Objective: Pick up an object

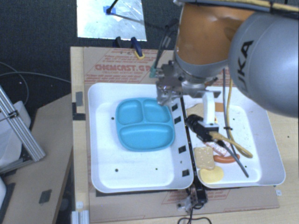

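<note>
1. Currently the gripper point(164, 96) hangs low over the far corner of the blue divided plate point(142, 125), on the side nearest the wall between the two bins; contact with the plate cannot be judged.
2. How wide the gripper stands cannot be told, as the wrist body masks it. Nothing is seen held.
3. The plate lies flat in the bin point(105, 171) beneath the gripper and spreads away from it towards the camera; it is the closest candidate.
4. Across the wall from the gripper, in the other bin point(266, 143), lie a cracker point(203, 157), a yellow disc point(212, 174), a red piece point(225, 159) and a tan spoon point(236, 144), clustered together.
5. Step in hand, as judged: approach, with the grasp not yet made.
6. Next move likely calls for catching the plate's raised rim squarely; a flat, broad plate offers little else to grip, and a slip is probable.
</note>
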### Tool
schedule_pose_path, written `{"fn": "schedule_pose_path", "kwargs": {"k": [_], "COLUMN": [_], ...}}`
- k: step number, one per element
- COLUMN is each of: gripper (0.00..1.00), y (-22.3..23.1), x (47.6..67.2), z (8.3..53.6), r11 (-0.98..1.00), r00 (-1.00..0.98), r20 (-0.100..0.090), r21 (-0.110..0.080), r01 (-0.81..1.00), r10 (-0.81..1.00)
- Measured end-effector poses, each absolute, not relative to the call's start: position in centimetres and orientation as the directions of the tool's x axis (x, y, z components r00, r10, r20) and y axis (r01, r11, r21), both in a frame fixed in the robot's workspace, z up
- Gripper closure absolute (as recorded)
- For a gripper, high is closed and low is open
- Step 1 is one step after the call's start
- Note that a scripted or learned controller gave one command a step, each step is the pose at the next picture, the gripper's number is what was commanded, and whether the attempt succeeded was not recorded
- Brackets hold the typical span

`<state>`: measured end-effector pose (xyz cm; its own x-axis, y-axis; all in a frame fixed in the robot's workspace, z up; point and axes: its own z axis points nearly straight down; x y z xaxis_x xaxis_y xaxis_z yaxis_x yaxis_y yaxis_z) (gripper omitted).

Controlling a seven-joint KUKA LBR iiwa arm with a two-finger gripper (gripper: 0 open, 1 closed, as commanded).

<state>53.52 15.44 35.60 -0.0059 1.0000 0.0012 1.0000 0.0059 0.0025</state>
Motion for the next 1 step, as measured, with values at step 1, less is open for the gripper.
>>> {"fn": "schedule_pose_path", "kwargs": {"k": [1], "gripper": [1.00], "y": [16.06], "x": [49.69], "z": [41.13], "r11": [0.006], "r00": [-0.006], "r20": [0.004], "r21": [0.007], "r01": [1.000], "r10": [1.000]}}
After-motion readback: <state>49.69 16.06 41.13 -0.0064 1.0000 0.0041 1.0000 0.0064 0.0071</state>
